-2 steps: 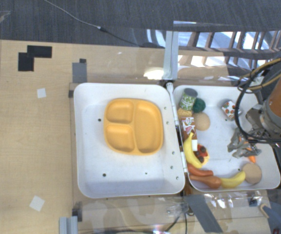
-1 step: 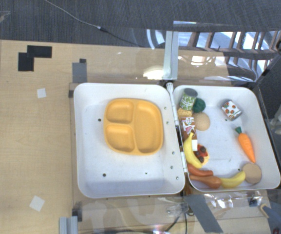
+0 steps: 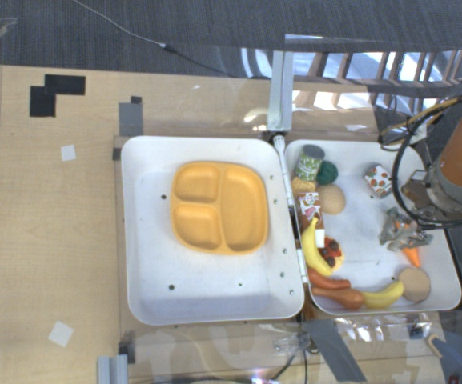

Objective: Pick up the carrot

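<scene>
Two shallow white bins sat side by side on the wooden bench. The left bin (image 3: 146, 238) held a yellow divided plate (image 3: 218, 206), lying flat slightly far of the bin's middle with its three compartments facing up.

The right bin (image 3: 359, 149) was crowded along its left wall. At the far end lay a green can (image 3: 308, 166) with a dark green broccoli-like piece (image 3: 327, 172) just beside it, then a pale egg-shaped item (image 3: 332, 200) and a small red-and-white carton (image 3: 310, 208). Nearer came a yellow banana (image 3: 311, 250) touching some red and dark berries (image 3: 331, 252), and two reddish sausages (image 3: 332, 288) along the near wall. A second banana (image 3: 383, 295) curved against a tan potato-like lump (image 3: 413, 284) in the near right corner. A small white cup with red spots (image 3: 378, 180) stood apart toward the far side.

The carrot (image 3: 411, 256) showed as a small orange tip in the right part of this bin, directly below the gripper (image 3: 400, 232) and just far of the tan lump. The gripper hung over it from the right, its metal fingers (image 3: 391, 230) pointing down; how wide they stood could not be told, and the carrot was not visibly between them.
</scene>
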Motion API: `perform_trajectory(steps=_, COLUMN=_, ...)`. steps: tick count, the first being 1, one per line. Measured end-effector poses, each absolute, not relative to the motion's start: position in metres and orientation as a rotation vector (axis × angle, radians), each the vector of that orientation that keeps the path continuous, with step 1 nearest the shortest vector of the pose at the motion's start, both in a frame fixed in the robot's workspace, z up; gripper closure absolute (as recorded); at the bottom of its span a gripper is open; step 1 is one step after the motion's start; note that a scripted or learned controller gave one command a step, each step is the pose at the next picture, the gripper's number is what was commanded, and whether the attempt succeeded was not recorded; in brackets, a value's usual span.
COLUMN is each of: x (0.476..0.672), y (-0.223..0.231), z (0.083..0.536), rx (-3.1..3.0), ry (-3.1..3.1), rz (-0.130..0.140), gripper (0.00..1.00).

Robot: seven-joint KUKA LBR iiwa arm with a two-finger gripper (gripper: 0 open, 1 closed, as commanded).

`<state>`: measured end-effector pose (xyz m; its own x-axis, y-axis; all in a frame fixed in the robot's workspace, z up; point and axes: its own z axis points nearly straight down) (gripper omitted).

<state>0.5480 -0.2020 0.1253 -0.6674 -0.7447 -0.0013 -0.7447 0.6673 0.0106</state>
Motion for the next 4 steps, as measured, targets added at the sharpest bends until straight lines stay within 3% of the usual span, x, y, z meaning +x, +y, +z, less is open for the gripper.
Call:
perform_trajectory(steps=1, x=0.59, y=-0.205, z=0.227, rx=1.512, ry=-2.766, rz=0.009, gripper=1.0)
perform_trajectory(steps=2, x=0.547, y=-0.188, z=0.12, rx=1.547, ry=-2.734, rz=-0.011, gripper=1.0)
perform_trajectory(steps=3, x=0.524, y=-0.207, z=0.247, rx=1.659, ry=-2.68, rz=0.017, gripper=1.0)
perform_trajectory(steps=4, x=0.512, y=-0.203, z=0.115, rx=2.145, ry=-2.296, rz=-0.016, gripper=1.0)
